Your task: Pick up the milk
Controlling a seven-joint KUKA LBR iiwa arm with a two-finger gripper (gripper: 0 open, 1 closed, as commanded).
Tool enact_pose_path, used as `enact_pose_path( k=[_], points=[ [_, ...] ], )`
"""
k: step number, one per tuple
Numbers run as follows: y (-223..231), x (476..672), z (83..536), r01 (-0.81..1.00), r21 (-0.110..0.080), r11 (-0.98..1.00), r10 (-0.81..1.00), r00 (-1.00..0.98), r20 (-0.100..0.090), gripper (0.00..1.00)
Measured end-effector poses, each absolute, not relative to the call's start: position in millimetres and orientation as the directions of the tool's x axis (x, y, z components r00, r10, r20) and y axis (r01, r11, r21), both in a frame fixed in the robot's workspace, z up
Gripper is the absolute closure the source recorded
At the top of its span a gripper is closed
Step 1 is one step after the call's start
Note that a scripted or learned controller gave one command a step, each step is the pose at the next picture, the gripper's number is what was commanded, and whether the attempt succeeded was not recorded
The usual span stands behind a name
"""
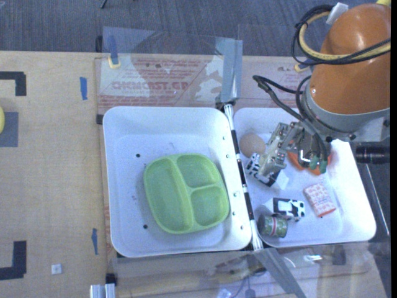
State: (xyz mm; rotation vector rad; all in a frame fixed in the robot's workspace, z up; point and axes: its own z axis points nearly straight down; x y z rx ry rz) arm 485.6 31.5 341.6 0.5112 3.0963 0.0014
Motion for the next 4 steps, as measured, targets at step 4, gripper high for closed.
enact_pose_path(
  k=[4],
  points=[
    [46.7,559.5,434.8,-0.872,-0.003,0.49,-0.872,-0.49,-0.006,1.0]
  ],
)
